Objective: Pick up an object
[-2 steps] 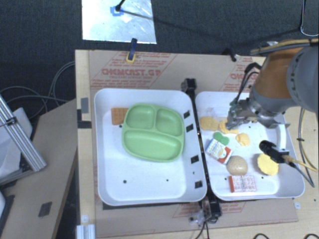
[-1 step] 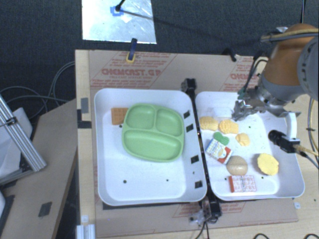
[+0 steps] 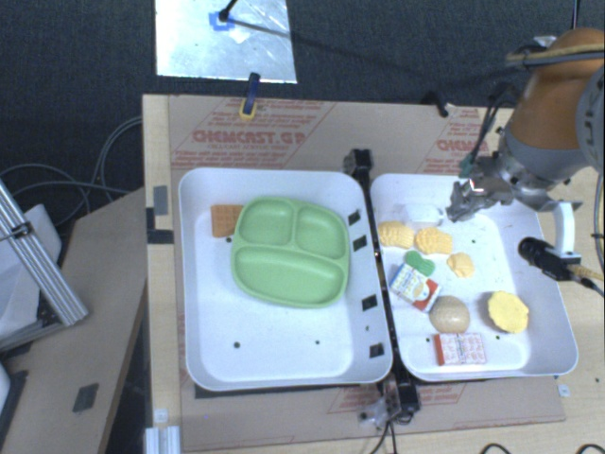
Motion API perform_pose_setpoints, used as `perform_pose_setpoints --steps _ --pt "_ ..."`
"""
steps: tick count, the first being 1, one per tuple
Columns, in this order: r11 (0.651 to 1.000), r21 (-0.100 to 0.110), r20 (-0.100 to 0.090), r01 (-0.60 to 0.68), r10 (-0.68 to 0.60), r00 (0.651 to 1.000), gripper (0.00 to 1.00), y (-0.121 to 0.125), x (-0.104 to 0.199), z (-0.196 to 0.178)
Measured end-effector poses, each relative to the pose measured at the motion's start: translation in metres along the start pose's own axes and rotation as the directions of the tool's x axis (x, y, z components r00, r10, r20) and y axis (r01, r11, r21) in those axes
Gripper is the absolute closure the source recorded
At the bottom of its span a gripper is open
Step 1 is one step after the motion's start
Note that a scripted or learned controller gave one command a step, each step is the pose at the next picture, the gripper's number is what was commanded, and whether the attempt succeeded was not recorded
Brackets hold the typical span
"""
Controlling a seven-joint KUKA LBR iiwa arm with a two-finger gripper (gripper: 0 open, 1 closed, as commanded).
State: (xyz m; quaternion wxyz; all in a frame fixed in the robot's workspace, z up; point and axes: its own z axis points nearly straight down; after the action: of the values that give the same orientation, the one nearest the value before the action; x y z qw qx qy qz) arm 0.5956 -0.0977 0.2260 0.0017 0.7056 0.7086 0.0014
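While the grey arm (image 3: 558, 112) is bent in from the right, its end effector (image 3: 460, 203) is hung over the right bin's (image 3: 548, 348) far edge, its opening not discernible, just beyond the yellow corn-like toy (image 3: 434, 241) lying near a small carton (image 3: 414, 285).

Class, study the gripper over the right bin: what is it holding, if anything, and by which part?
Nothing is seen held. The gripper hangs over the right bin's far end, above the yellow food pieces, with nothing between its fingers.
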Motion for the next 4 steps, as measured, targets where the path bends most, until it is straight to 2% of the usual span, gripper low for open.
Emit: perform_pose_setpoints --steps 1,2,3,4 --pt "1.0 0.002 -0.003 0.006 -0.006 1.0 1.0 -0.006 0.055 -0.01" --pt "1.0 0.004 -0.003 0.005 -0.005 1.0 1.0 -0.015 0.103 0.006" --pt "1.0 0.003 -0.003 0.006 -0.006 1.0 1.0 -0.022 0.154 0.0" --pt "1.0 0.004 0.0 -0.004 0.004 1.0 1.0 -0.02 0.144 0.011"
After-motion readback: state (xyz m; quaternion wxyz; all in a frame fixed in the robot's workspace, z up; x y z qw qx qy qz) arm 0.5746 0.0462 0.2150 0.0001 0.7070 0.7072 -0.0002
